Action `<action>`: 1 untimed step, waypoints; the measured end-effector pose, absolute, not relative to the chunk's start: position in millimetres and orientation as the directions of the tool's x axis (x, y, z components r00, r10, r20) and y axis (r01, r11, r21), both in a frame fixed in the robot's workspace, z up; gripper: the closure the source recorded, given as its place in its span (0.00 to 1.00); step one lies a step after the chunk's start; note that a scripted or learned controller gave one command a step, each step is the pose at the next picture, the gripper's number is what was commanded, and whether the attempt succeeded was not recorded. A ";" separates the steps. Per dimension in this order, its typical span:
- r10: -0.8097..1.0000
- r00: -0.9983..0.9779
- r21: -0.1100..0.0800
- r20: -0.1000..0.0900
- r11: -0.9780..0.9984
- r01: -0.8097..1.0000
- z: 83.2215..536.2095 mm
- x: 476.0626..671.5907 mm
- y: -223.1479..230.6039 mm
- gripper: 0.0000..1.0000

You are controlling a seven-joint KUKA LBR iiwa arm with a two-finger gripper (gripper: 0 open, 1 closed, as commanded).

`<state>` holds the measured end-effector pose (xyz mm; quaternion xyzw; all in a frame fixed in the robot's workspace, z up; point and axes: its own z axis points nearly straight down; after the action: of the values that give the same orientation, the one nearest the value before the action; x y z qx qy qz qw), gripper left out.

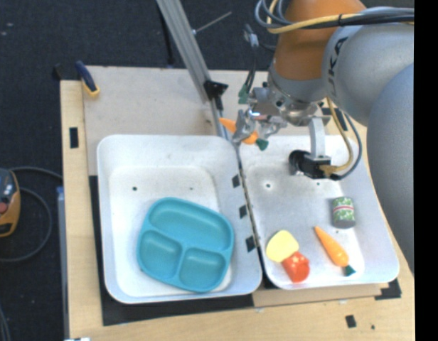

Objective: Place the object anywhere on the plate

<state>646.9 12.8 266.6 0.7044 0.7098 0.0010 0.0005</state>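
A blue divided plate (185, 253) lies in the left bin (119, 162), toward its front. The gripper (249, 133) hangs over the far end of the divider between the two bins, well away from the plate. A small orange bit (261, 141) shows at its tip; I cannot tell whether that is a held thing or part of the gripper. In the right bin (375, 261) lie a yellow piece (281, 246), a red piece (296, 268), an orange carrot (333, 249) and a small green can (342, 212).
A slanted metal bar (187, 45) runs from the top down to the bins' far edge beside the gripper. The arm's grey body (375, 55) covers the right bin's far right corner. A black cable fitting (308, 163) hangs below the wrist.
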 end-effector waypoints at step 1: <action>1.000 -0.006 0.001 -0.001 0.006 1.000 250.5 658.2 56.4 1.00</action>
<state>658.2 56.4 250.5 0.7051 0.7091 0.0001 0.0007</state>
